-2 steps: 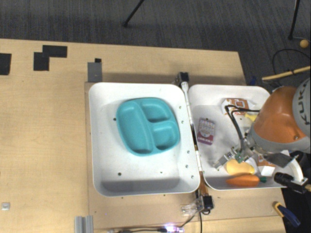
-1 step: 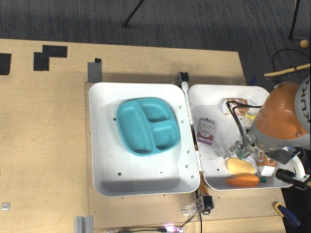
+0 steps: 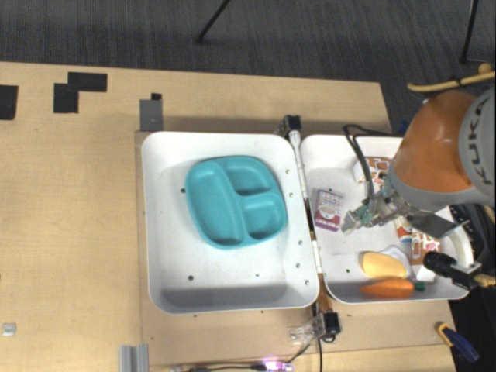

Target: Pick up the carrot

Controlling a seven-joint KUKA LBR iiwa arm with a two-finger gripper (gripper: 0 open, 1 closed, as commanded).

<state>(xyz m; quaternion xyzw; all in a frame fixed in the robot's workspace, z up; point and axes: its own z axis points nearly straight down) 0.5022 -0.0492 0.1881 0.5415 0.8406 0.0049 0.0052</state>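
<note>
Down at the near edge of the right bin (image 3: 341,142), around 5 o'clock in the frame, you've got the carrot (image 3: 387,288) lying flat on its side, pressed up against the bin's front wall. Just above it, toward 12 o'clock from the carrot, sits a yellow rounded item (image 3: 383,264), practically touching it. Your gripper (image 3: 363,217) hangs over the middle of that same bin, up at about 11 o'clock from the carrot and apart from it, with nothing visibly between its fingers; honestly you can't tell from this angle whether the jaws are apart or together. At 9 o'clock from the gripper there's a small purple-and-white packet (image 3: 328,209) lying near the bin's left wall. Over in the left bin (image 3: 167,285) a teal divided tray (image 3: 234,200) sits roughly centred, three compartments facing up. Both bins rest on the wooden bench (image 3: 70,231).
</note>
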